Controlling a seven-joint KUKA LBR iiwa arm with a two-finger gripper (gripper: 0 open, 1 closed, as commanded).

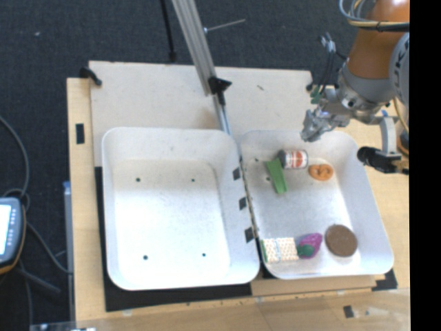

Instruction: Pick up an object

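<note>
Target candidate: the small can (295, 159), white with a red band, is the object nearest the gripper; it lies on its side in the upper half of the right bin (365, 205).
Can's long axis: runs roughly from nine to three o'clock across the picture, red end toward three.
Bearing from gripper: the can lies at about seven o'clock from the gripper (314, 128), near but apart, with bare bin floor between them.
Gripper: hangs over the top edge of the right bin at its twelve o'clock side, pointing down and toward the left; nothing is seen between its tips, and whether they are apart or together cannot be told at this size.
Arm: the grey arm (372, 61) with its orange band comes in from two o'clock.
Touching neighbour: a green block (276, 176) lies just at the can's eight o'clock, its upper end touching or nearly touching the can's left end.
Next neighbour: an orange piece (320, 172) sits just at the can's four o'clock, apart from it.
Far objects: a patterned block (280, 249), a purple toy (310, 243) and a brown disc (341, 240) line the six o'clock edge, well apart from the gripper.
Left bin: the left bin (172, 205) lies at nine o'clock.
Judgement: the pick is not yet made; a short drop toward seven o'clock, closing across the can's short width, looks the likeliest move, with the green block a risk of being nudged.
</note>
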